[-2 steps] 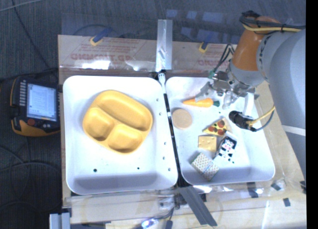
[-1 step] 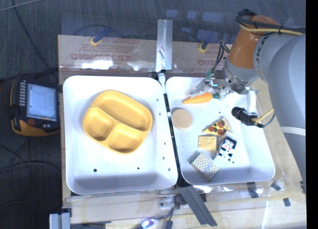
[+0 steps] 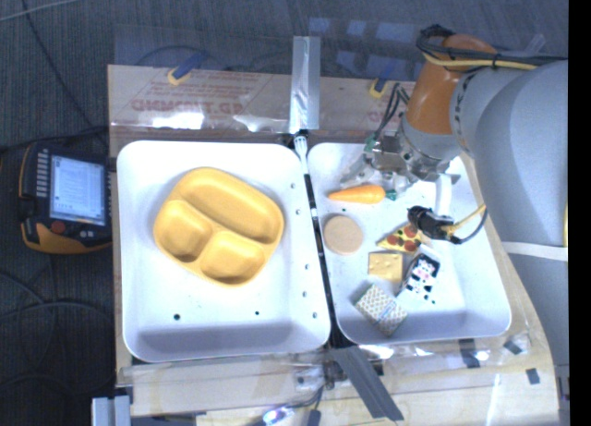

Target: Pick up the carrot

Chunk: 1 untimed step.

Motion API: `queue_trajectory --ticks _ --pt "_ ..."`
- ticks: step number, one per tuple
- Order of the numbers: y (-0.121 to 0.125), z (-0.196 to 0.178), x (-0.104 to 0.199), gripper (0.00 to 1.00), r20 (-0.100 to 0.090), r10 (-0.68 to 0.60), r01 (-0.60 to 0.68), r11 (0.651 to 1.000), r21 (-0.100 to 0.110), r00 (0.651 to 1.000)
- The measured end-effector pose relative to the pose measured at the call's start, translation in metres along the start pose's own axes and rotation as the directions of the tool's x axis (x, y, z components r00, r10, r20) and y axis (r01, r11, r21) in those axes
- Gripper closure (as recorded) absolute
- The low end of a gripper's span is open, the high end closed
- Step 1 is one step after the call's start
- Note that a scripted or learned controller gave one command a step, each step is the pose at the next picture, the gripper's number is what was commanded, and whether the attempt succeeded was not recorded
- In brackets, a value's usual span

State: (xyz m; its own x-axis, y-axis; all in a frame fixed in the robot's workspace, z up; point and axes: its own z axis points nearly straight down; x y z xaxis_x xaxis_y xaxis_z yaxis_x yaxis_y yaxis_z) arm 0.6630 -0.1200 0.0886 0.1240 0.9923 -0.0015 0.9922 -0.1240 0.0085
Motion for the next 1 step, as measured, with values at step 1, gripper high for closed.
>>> queue_trajectory --ticks 1 --pt "-0.0111 -0.0007 0.014 0.0 0.004 -0.018 0.018 1.0 0.0 1.0"
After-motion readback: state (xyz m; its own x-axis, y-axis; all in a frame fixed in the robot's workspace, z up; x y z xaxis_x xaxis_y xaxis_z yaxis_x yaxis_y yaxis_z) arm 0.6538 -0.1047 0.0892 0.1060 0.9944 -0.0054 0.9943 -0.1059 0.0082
